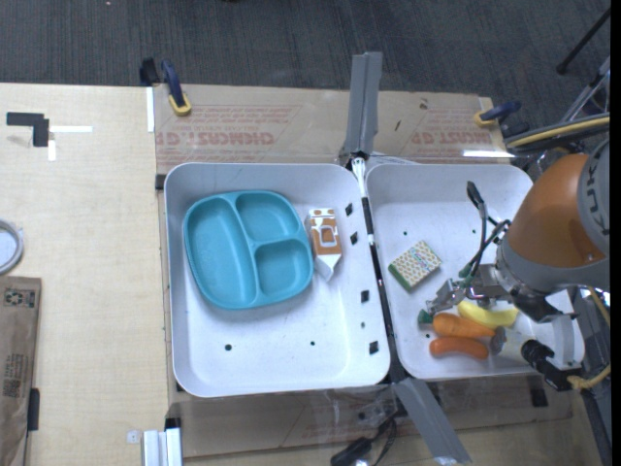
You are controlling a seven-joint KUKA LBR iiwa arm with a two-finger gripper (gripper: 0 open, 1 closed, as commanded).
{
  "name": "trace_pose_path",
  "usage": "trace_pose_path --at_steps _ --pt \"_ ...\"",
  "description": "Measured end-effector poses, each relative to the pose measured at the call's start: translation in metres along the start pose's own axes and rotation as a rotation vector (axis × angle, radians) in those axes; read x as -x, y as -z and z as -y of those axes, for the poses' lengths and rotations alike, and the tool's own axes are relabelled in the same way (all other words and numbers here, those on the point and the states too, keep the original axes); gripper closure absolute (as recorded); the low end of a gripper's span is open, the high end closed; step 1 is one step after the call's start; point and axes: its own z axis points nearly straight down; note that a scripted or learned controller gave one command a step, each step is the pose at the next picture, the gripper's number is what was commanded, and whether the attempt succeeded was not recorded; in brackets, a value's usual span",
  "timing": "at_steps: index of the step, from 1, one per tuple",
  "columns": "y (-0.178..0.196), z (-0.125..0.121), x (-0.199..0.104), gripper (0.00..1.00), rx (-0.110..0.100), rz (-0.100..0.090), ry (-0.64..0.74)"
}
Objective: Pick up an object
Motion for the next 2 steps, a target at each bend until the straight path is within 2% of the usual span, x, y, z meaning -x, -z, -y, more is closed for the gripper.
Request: trace_pose_path --at_steps 1,2 --pt "0.0002 -0.0224 -0.0245 0.00 0.001 0.001 -0.129" --pt "0.0086 -0.0221 -0.0238 1.00 0.000 0.001 -0.129"
